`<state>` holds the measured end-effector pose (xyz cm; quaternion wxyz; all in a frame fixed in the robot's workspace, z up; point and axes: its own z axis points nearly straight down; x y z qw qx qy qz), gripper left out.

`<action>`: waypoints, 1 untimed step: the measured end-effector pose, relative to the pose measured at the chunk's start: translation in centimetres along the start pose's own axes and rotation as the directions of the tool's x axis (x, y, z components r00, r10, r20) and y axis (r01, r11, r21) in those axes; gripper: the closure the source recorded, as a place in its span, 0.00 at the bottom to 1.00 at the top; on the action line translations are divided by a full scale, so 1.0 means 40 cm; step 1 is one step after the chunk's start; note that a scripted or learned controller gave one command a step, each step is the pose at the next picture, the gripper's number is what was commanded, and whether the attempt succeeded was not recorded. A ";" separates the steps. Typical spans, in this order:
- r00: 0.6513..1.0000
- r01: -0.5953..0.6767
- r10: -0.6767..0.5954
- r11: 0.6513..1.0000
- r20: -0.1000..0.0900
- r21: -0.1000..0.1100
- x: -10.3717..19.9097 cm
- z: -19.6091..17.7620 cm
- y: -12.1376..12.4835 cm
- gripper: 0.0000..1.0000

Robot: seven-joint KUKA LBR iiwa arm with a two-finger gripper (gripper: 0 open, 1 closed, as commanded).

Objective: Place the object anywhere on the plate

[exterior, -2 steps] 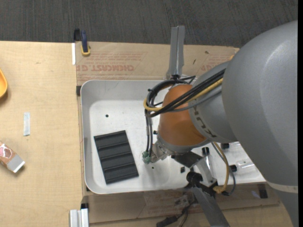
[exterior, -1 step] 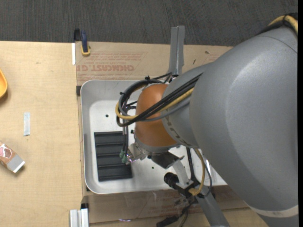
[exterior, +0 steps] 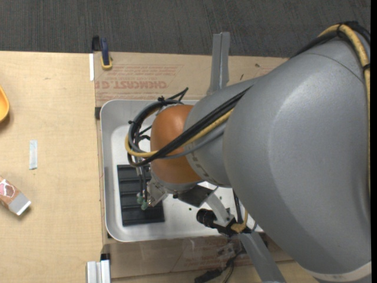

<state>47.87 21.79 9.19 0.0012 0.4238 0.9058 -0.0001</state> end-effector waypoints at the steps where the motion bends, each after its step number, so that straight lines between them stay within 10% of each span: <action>1: 0.999 -0.032 0.032 0.999 0.000 0.000 -0.054 -0.001 -0.046 1.00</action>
